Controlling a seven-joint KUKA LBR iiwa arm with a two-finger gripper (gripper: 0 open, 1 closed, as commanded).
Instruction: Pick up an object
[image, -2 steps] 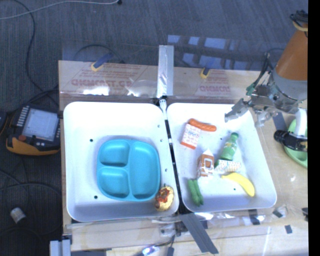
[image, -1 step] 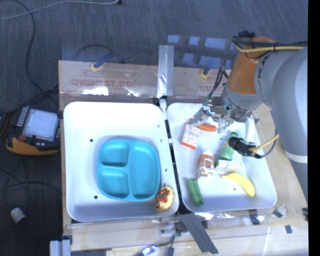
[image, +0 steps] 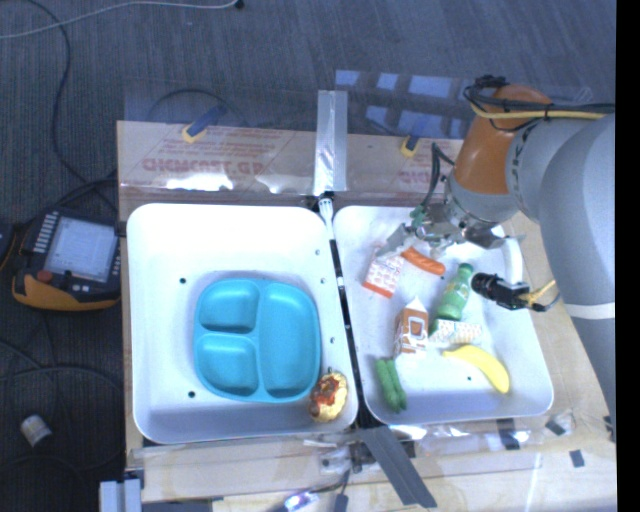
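Now we've got the pincer (image: 432, 228) hovering, its state we cannot tell, with the orange carrot (image: 424, 263) lying just below it, long axis running crosswise.

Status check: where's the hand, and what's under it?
Hand low over the right bin's far end. Nothing seen in its grip. Carrot and snack packet just beside it; green bottle close by, crowding the approach.

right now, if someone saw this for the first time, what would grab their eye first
Probably the bright blue divided tray filling the middle of the left bin. Next, the grey arm's gripper low over the right bin, where a yellow banana and a green bottle lie among small items.
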